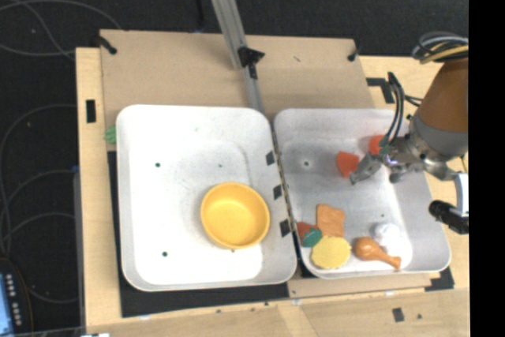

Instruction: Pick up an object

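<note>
Gripper (377,167) hangs over the right bin (316,130), fingers apart, beside a red block (347,162); yellow bowl (234,215) sits in the left bin (173,130).

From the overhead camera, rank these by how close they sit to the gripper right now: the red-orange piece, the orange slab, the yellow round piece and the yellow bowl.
Measured from the gripper:
1. Red-orange piece, just beside it toward the divider, in the right bin.
2. Orange slab, lower in the same bin.
3. Yellow round piece, at that bin's front edge.
4. Yellow bowl, across in the left bin.
</note>
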`<state>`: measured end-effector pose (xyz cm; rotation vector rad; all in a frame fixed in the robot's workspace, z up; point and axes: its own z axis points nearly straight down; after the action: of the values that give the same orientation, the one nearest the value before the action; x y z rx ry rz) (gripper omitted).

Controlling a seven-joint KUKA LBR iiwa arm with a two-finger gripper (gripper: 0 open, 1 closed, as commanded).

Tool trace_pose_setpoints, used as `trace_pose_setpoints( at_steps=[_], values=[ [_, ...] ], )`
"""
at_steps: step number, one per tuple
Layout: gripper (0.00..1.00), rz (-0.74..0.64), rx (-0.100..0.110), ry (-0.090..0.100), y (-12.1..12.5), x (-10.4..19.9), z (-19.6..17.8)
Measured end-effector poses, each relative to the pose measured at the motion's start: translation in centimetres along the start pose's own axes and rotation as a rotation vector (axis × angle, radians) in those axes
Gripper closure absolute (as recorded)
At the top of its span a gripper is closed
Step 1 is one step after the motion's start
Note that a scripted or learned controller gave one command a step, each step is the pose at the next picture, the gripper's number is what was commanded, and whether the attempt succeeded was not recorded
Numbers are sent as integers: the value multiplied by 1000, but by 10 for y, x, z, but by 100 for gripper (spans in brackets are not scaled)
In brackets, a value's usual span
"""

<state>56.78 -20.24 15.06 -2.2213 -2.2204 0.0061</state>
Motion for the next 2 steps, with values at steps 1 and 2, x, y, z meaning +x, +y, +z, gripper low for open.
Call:
trace_pose_setpoints(
  at_steps=[1,2],
  values=[
    [0,1,-3,-1,0,-2,51],
    [100,4,-9,0,1,-2,38]
  ],
)
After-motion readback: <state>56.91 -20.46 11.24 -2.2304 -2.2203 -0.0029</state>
